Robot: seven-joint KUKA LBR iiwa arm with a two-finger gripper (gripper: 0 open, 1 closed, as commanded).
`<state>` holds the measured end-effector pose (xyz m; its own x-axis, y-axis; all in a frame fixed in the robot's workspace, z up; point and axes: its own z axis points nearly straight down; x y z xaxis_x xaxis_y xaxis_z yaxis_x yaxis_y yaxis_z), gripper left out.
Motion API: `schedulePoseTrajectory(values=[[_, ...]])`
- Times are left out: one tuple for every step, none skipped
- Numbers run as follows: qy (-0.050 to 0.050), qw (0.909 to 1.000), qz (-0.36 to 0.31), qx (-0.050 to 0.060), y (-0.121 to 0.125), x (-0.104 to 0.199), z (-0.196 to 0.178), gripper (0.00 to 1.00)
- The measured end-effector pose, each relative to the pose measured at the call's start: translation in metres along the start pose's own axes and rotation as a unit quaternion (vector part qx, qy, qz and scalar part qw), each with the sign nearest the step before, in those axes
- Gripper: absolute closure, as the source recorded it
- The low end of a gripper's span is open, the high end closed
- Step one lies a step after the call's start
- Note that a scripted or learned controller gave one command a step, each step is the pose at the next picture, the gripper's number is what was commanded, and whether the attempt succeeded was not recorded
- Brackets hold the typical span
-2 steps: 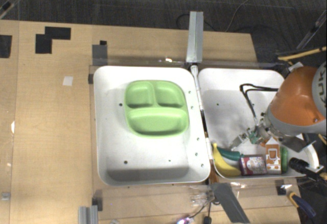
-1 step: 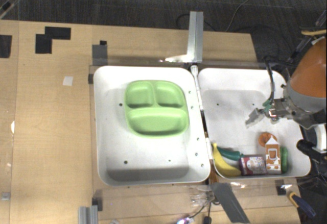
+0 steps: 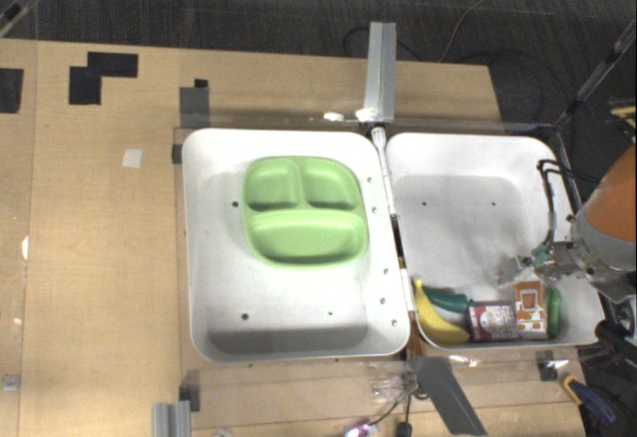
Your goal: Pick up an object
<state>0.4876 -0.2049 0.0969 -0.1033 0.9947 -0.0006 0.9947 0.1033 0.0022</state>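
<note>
Left bin [image 3: 199, 256]: smooth green three-compartment plate [image 3: 304, 209]. Right bin [image 3: 468, 176], near edge: curved yellow banana [image 3: 438, 321], printed bottle [image 3: 513, 319] lying flat. Gripper [image 3: 545, 261] just above the bottle; grip state can't tell

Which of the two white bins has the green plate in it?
The left bin. It holds the green plate; the right bin holds a banana and packets near its front edge.
</note>
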Motion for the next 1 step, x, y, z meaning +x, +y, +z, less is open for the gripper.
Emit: schedulePoseTrajectory(values=[[-0.001, 1.0, 0.0, -0.002, 0.0021, 0.0001, -0.011, 1.0]])
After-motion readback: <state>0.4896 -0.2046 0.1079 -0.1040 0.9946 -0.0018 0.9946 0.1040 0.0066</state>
